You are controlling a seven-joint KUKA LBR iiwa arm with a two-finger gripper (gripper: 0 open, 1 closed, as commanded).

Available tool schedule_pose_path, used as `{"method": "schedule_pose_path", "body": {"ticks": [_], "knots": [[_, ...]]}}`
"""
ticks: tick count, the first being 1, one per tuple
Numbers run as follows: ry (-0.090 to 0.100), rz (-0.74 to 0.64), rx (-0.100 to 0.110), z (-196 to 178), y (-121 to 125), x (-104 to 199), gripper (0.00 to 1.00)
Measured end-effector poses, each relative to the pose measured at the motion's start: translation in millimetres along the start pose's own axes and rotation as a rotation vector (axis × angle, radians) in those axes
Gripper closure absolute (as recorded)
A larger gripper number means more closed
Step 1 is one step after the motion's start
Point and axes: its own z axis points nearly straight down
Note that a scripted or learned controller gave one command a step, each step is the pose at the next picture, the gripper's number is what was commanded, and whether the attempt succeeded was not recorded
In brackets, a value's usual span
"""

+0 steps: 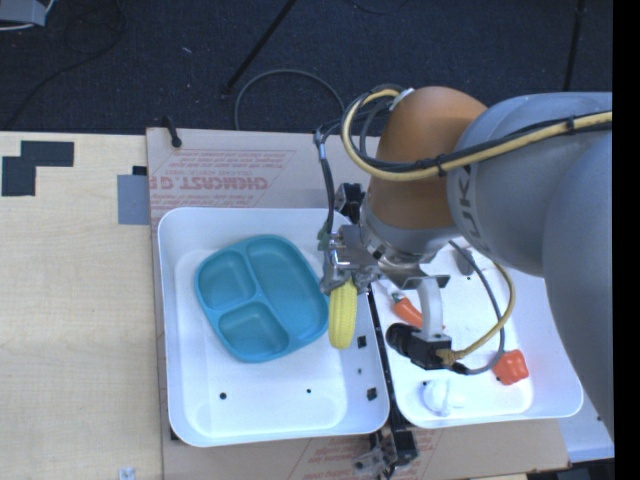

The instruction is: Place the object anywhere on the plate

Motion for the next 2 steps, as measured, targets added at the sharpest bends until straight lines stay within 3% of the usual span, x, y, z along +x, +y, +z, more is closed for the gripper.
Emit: {"method": "schedule_pose_path", "body": {"ticks": [1, 2], "knots": [[-0.002, 0.002, 0.004, 10.2, -17.4, 49.7, 1.00], [-0.003, 0.003, 0.003, 9.9, -17.1, 49.1, 0.00]]}}
